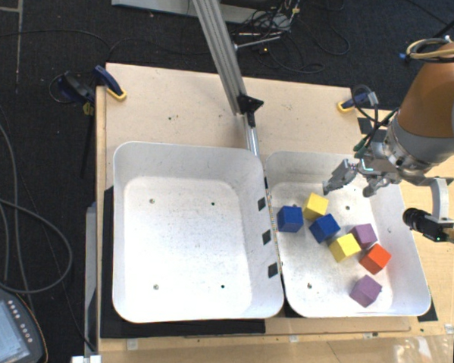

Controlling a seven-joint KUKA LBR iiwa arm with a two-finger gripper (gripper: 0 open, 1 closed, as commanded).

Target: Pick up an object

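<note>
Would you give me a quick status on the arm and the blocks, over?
Gripper open, hovering over right bin, holding nothing. Nearest block: yellow cube, just below-left of fingers. Blue cube touching it; other blocks clustered close by.

The robot arm (436, 97) is running off the right edge, its upper body cut from sight. A screen (3, 328) is slipping past the bottom-left corner, and the tabletop (177, 114) is losing its front edge below.

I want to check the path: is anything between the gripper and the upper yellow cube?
No. In the camera view, bare white bin floor separates the gripper from the upper yellow cube.
</note>
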